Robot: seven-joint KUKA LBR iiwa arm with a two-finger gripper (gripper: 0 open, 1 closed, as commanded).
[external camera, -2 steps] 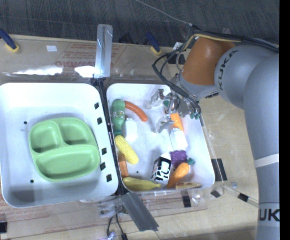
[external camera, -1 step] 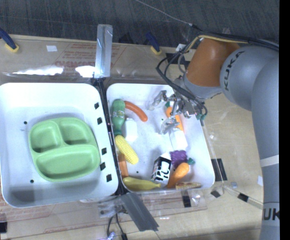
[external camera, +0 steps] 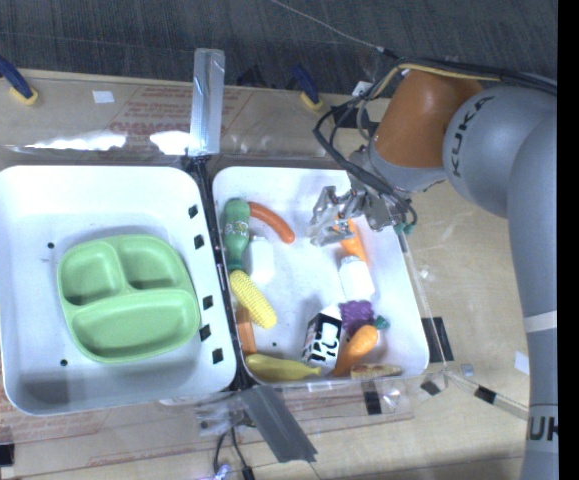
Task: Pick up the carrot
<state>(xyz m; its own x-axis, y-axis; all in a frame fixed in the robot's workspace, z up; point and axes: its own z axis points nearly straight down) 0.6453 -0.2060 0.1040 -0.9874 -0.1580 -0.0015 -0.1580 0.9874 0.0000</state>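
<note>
- Along the front wall of the right bin [external camera: 417, 308] lies a yellow banana [external camera: 279, 369]. Just behind it stands a black-and-white carton [external camera: 321, 340], whose print is too small for me to read.
- Just beside that carton, near the bin's front right corner, lies the carrot [external camera: 361, 342]. It is short, plain orange and tapered, lies at a slant, and has a small green tuft at its far end, against the purple grapes [external camera: 359, 314].
- Further back are a corn cob [external camera: 252, 299] and a white bottle [external camera: 355, 274].
- My fingers [external camera: 341, 216] hang over the bin's far right part, apart from the carrot; I cannot tell whether they are wide or narrow.
- On my grey arm [external camera: 499, 158] I read "KUKA".
- Red print on the table [external camera: 119, 118] behind is illegible.
</note>
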